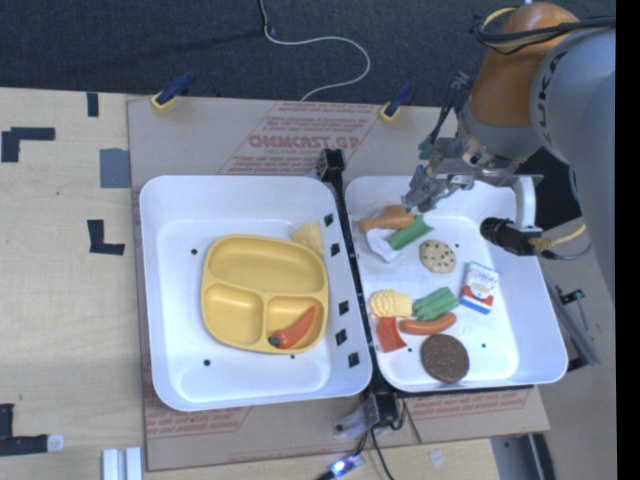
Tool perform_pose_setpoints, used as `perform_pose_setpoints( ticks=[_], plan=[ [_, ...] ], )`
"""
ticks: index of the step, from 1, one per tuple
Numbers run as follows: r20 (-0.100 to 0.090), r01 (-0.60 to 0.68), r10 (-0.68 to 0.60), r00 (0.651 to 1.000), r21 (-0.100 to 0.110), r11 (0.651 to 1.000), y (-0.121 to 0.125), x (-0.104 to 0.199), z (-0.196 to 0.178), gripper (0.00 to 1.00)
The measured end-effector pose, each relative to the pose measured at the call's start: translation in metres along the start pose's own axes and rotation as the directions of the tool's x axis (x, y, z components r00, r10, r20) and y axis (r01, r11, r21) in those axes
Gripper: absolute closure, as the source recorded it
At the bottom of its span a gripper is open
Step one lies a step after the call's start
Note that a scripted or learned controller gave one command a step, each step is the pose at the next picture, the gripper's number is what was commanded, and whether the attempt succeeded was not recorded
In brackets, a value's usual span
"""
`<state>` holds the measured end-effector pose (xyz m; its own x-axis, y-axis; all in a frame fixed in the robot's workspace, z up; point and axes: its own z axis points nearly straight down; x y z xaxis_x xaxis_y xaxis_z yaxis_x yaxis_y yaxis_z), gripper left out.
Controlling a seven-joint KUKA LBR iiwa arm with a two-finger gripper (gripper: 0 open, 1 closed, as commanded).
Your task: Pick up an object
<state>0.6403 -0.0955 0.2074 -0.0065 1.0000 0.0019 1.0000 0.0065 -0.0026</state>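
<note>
My gripper hangs over the back of the right bin, just above an orange carrot-like piece and a green piece. Nothing shows between its fingers. Below them lie a white piece, a cookie, a small red, white and blue carton, a corn cob, a green bean pod, a hot dog, a red piece and a brown patty.
The left bin holds a yellow divided plate with a red pepper in one compartment. A pale yellow wedge lies by the plate's far rim. The arm's body rises at the upper right.
</note>
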Motion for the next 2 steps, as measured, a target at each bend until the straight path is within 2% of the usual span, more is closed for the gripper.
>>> perform_pose_setpoints(
  ticks=[1,2],
  plan=[
    [0.000,0.000,0.000,1.000,-0.002,1.000,-0.007,0.046,-0.015,1.00],
    [0.000,0.001,-0.001,1.000,0.000,1.000,-0.013,0.108,-0.012,1.00]
  ],
)
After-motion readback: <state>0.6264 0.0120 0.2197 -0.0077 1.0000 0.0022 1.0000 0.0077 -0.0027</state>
